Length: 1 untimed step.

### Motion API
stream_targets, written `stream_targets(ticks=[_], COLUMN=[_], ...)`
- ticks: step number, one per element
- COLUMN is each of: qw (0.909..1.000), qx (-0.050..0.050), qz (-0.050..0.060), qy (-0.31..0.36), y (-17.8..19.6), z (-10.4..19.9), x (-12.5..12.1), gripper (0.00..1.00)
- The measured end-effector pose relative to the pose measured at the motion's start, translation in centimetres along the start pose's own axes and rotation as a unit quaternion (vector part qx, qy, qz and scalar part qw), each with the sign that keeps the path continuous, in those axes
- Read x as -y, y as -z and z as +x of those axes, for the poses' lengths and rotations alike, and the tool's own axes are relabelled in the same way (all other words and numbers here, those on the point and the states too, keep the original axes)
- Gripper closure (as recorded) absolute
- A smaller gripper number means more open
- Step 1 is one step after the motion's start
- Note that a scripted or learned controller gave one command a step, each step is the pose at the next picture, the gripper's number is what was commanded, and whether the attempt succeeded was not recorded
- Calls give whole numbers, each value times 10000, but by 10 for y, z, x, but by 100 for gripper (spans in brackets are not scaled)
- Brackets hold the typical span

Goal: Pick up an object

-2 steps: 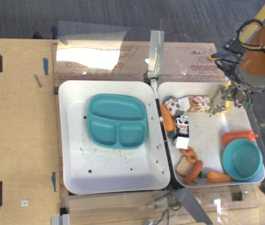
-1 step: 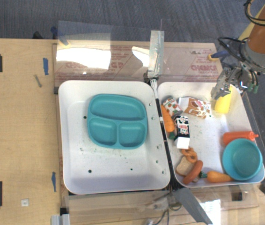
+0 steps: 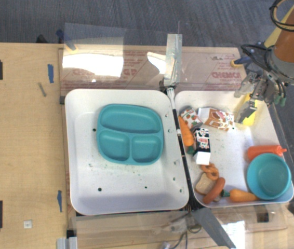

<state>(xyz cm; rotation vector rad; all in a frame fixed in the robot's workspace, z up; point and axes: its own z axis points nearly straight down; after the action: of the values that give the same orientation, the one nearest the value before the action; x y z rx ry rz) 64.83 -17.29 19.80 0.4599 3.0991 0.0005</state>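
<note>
You are seeing the arm (image 3: pixel 291 40) reaching over the right bin's (image 3: pixel 240 139) far right corner; the gripper (image 3: pixel 251 104) is hanging there, its state I cannot tell.

tray (image 3: pixel 130 134) in left bin (image 3: pixel 79 191) | bowl (image 3: pixel 268 177), carton (image 3: pixel 203 140) in right bin (image 3: pixel 230 157)

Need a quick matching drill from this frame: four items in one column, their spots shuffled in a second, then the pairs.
Things:
1. teal divided tray
2. teal bowl
3. gripper
4. milk carton

Places:
A. near right corner of right bin
B. above far right part of right bin
C. middle of left bin
D. left part of right bin, near the divider

Pairs: 1-C, 2-A, 3-B, 4-D
</note>
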Motion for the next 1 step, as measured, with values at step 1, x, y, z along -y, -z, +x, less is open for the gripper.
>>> stream_targets(ticks=[1], qw=[9980], qx=[24], qz=[1], qy=[-636], y=[-108], z=[-6], x=[38], gripper=[0])
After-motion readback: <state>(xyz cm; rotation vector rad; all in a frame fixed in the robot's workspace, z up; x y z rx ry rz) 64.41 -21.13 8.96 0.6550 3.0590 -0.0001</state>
